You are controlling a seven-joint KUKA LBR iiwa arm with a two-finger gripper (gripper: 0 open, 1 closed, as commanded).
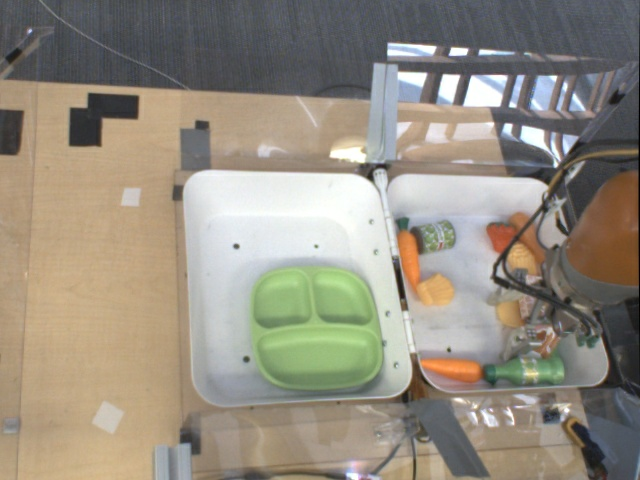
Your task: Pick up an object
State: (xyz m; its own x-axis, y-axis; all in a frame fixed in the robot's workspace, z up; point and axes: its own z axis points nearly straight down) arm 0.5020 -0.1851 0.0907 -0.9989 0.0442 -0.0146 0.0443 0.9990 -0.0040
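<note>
Hovering low at the right bin's [470, 183] front right corner, the gripper [535, 340] has lifted nothing yet; its claw state is unclear.

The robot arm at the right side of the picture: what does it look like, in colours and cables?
The arm has a grey body with a broad orange band above the wrist. Thin black cables loop around it. The gripper below is small, metallic grey, with dark parts.

Left bin [215, 218]: one green divided plate [317, 327]. Right bin [465, 196]: two carrots (one [409, 258] along the left wall, one [451, 370] at the front), green can [434, 236], green bottle [525, 371], yellow chunk [436, 290]. Hand [535, 336] low over the right side, above the bottle.
</note>
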